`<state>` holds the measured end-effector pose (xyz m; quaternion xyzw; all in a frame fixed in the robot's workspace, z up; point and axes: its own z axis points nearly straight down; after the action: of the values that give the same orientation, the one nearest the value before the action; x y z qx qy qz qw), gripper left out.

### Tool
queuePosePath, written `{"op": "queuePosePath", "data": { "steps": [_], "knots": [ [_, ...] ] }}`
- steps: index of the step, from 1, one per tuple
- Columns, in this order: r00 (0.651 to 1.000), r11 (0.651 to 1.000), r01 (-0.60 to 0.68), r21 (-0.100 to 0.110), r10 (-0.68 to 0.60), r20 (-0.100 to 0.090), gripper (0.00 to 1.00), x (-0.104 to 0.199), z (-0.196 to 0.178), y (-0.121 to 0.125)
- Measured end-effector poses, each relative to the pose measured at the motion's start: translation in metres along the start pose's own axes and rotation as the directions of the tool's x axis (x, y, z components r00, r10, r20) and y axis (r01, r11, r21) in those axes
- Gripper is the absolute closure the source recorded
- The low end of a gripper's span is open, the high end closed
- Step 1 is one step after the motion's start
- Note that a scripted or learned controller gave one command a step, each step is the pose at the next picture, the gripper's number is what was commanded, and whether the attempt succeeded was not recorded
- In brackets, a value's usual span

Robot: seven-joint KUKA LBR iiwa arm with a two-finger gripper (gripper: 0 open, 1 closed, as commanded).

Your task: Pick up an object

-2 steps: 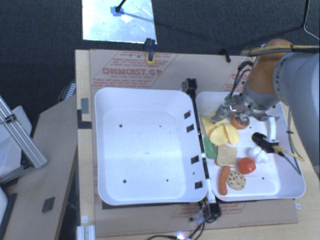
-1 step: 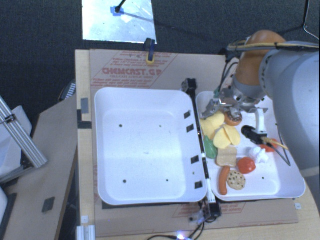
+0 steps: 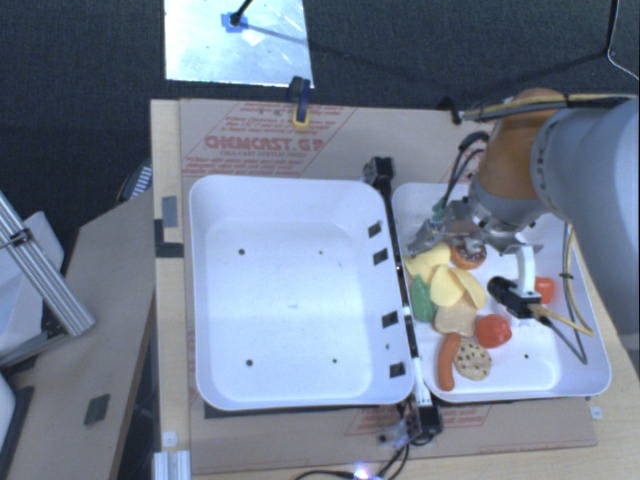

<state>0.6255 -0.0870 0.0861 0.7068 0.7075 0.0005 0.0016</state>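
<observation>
Yellow toy food (image 3: 448, 280) lies heaped under the pincer (image 3: 455, 240), whose grip I cannot tell.

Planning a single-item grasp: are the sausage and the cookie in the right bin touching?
Touching. The camera view shows the sausage lying right against the cookie's left edge, with no white bin floor between them.

I judge this a robotics lab: cardboard-covered bench (image 3: 270, 133), aluminium framing (image 3: 40, 278) at 9 o'clock, cables (image 3: 440, 58) at 1 o'clock.

Dark carpet floor (image 3: 80, 58), cardboard-covered bench (image 3: 270, 133)
</observation>
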Motion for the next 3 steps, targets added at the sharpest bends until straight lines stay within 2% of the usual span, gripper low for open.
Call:
{"op": "queuePosePath", "data": {
  "steps": [1, 2, 3],
  "knots": [
    [1.000, 1.000, 0.001, -0.009, -0.001, 0.005, 1.00, -0.002, -0.014, 0.004],
    [1.000, 1.000, 0.002, 0.003, -0.002, -0.004, 1.00, 0.031, -0.103, -0.075],
    [1.000, 1.000, 0.003, 0.004, -0.003, -0.002, 1.00, 0.042, -0.098, -0.087]
  ]
}}
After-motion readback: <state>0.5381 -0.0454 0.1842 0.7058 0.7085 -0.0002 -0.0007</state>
